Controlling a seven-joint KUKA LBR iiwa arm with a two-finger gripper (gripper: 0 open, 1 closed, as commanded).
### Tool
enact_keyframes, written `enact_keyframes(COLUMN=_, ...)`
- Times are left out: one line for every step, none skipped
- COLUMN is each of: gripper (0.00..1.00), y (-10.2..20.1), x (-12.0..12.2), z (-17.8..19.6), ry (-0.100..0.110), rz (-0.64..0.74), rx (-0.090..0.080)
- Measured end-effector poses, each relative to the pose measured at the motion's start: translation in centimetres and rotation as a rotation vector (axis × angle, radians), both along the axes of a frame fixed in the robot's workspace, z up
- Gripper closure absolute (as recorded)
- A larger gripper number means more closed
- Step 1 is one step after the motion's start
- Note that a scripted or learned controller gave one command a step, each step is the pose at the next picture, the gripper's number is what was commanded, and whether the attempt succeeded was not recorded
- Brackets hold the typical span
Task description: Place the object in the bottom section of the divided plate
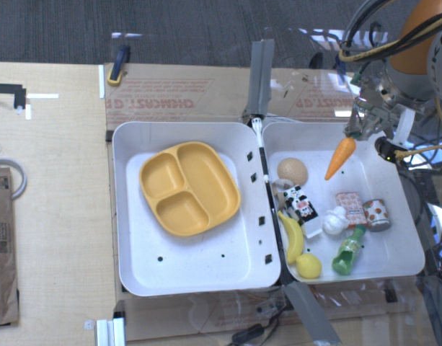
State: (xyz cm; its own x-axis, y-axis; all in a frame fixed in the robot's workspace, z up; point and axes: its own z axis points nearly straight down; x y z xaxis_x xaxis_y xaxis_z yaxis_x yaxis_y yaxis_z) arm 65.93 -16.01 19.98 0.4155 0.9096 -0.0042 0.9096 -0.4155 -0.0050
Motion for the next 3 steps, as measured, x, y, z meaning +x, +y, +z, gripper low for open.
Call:
enact_keyframes(gripper=1.00, y=0.7, x=0.0, z=4.2, ry=-0.003, rz=0.006, rx=0.000)
enact_keyframes(gripper=1.00, y=0.8, x=0.0, z=1.4, ry=0.000, rz=0.104, rx=0.001)
enact_keyframes(gripper=1.00, y=11.2, x=-0.2, z=1.6, ry=-0.001, rz=0.291, rx=0.002)
